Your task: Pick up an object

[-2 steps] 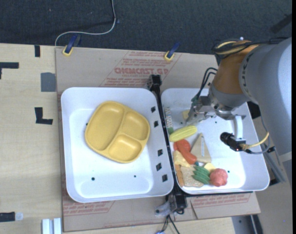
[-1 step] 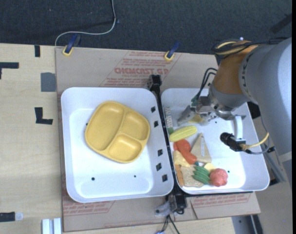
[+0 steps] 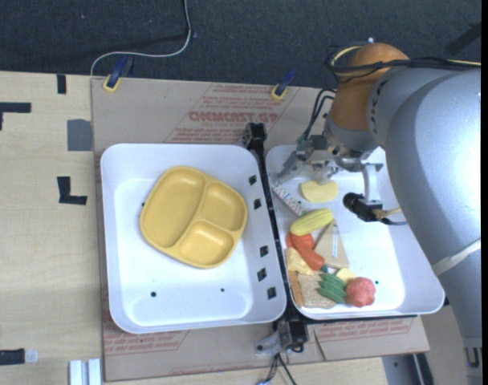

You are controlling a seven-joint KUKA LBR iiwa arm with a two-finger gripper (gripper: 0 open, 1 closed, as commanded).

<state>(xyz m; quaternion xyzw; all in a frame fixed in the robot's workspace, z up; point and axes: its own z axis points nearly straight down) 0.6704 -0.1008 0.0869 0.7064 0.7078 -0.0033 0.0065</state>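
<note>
Hovering at the right bin's far end, the claw, grip state unclear, should drop squarely over the pale yellow slice.

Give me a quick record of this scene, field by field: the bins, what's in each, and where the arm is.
left bin: holds a yellow divided plate
right bin: holds toy food in a pile
toy food: corn cob, carrot, red tomato, green leafy piece, pale yellow slice, bread slice
arm: reaches in from the right, over the right bin
gripper: above the far end of the right bin, near the pale yellow slice
</note>
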